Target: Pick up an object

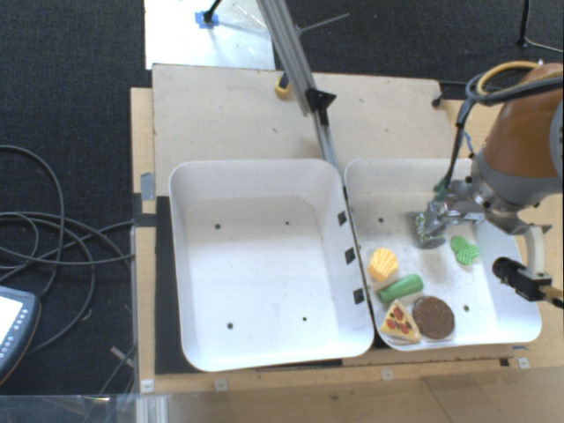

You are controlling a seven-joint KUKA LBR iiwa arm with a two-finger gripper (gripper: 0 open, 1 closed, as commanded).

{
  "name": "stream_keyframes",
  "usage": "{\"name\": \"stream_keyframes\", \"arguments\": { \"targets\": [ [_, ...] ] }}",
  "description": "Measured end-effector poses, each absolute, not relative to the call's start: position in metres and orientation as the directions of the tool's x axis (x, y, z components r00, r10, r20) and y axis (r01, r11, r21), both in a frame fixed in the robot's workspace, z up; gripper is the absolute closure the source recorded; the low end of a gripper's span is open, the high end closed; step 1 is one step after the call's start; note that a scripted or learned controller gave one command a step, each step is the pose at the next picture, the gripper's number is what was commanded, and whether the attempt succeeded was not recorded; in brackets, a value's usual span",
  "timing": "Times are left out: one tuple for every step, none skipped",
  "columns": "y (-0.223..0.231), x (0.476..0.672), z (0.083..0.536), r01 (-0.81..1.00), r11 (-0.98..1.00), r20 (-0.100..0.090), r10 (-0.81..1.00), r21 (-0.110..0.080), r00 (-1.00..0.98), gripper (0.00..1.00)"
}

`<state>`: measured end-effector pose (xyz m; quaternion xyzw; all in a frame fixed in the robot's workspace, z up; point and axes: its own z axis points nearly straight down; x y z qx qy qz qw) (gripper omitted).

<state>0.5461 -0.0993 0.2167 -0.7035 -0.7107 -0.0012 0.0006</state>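
The right bin point(370, 188) holds several toy foods near its front. A yellow shell-shaped piece point(382, 263) lies by the divider, with a green cucumber point(401, 287) just in front of it. A pizza slice point(399, 322) and a brown round patty point(434, 317) sit at the front edge. A green ridged piece point(464, 250) lies further right. My gripper point(430, 228) hangs low over the middle of the right bin, just left of the green ridged piece and behind the yellow piece. A bit of green shows at the gripper; I cannot make out what it is.
The left bin point(189, 192) stands next to the right one, sharing the divider wall. A slanted metal pole point(295, 55) crosses above the back of the bench. The arm's grey and orange body point(524, 144) overhangs the right bin's far right side.
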Motion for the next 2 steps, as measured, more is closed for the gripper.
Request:
{"name": "stream_keyframes", "arguments": {
  "targets": [
    [-0.042,0.552,0.210,1.000,0.011,0.003,1.000,0.001,-0.011,1.00],
    [0.013,0.557,0.205,1.000,0.011,0.003,1.000,0.001,-0.011,1.00]
  ]
}}
